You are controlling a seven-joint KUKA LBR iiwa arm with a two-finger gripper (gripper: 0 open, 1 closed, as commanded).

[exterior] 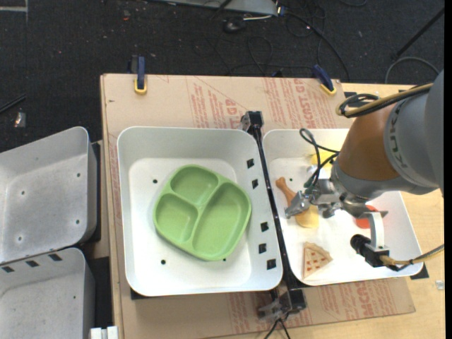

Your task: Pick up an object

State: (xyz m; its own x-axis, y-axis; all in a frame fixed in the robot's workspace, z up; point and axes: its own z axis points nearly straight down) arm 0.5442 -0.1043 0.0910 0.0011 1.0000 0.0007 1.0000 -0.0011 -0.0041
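My claw (pixel 305 205) hangs low in the right bin (pixel 406 210), close to its left wall, at about the middle of that wall's length. Whether it is spread or pressed together I cannot tell from this slant; my own wrist covers too much of it.

The nearest thing to pick is the yellow lump (pixel 308 219). It lies just toward the bin's near edge from the claw tip, touching it or nearly so; I cannot say which. It looks roundish, with no clear long axis, so I judge the approach angle matters little and only centring over it counts. That is the relation the next move turns on: the lump sits slightly nearward of the tip, not squarely under it.

A brown stick (pixel 284 188) lies beside the claw toward the left wall, its length running slantwise from the far left down toward the claw. A pizza wedge (pixel 315 260) rests well apart, near the bin's near-left corner. Something red (pixel 363 222) shows beyond my wrist toward the right wall.

The left bin (pixel 134 210) carries a green tray (pixel 203 212) in its middle, out of my way.

Nothing is visibly gripped, so I judge the pick not yet made.
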